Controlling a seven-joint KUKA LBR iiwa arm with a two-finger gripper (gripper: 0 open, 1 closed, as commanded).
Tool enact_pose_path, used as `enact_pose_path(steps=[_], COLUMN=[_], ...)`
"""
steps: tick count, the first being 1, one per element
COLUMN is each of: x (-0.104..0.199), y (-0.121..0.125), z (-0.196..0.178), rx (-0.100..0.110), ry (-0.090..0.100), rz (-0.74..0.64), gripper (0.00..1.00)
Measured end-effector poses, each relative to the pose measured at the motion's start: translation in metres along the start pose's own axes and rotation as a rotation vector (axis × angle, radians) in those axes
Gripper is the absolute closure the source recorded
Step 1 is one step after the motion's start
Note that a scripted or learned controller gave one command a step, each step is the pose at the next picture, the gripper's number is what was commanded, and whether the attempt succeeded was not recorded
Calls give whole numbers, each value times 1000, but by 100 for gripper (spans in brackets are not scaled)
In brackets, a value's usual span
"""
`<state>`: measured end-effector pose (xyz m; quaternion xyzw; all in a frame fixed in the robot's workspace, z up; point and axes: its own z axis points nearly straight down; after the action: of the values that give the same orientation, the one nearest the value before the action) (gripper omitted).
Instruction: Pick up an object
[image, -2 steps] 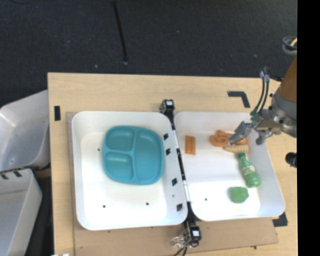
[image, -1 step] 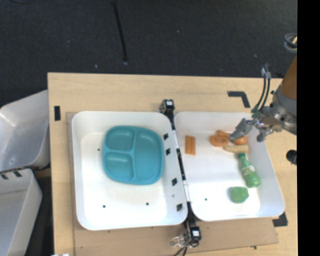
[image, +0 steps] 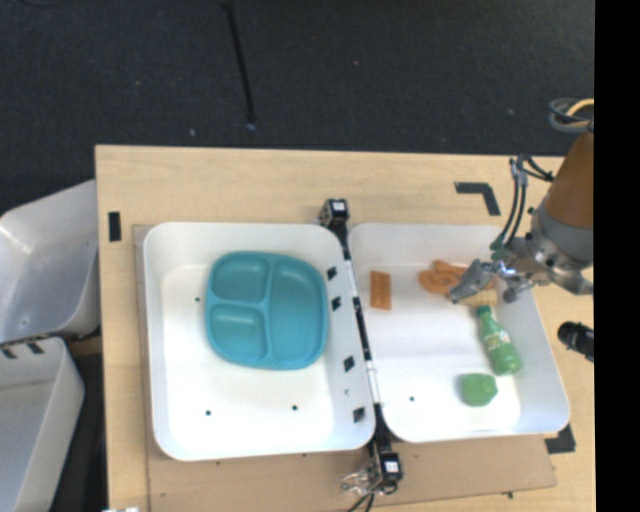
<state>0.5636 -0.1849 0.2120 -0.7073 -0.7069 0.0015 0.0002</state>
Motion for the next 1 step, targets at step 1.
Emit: enact_pose_path(steps=[1], x=[-5], y=[9], z=[54], rx=[-1], ry=[-1], rz=[2], gripper=[0])
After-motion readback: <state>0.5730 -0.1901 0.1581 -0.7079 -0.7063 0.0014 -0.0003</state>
